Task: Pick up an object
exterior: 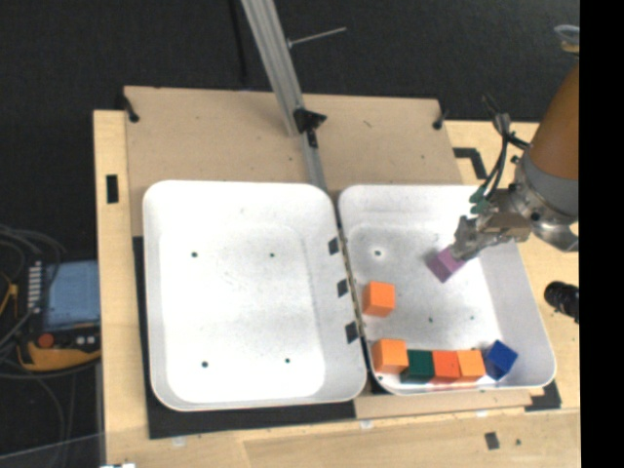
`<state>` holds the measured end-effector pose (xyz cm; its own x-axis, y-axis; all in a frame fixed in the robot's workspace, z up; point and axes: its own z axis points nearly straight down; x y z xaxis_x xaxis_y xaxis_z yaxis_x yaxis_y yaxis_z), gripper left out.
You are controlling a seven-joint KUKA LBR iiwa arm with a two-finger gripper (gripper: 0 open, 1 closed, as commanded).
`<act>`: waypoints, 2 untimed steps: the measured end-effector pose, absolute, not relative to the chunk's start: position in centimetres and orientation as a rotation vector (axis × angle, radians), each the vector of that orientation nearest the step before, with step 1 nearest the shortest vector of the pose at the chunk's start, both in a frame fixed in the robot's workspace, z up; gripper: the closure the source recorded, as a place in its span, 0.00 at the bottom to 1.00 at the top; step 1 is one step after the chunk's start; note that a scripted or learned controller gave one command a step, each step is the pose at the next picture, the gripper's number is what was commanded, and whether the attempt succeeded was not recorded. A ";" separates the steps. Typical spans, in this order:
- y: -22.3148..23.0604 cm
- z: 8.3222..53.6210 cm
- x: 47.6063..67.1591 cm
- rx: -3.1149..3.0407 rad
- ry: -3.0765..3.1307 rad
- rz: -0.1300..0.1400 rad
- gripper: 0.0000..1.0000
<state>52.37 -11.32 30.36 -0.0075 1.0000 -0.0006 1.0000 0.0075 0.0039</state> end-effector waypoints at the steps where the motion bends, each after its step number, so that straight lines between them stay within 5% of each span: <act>1: -5.5 30.2 52.8 2.214 2.229 0.001 1.00; 2: -0.4 28.0 53.1 2.216 2.230 -0.002 1.00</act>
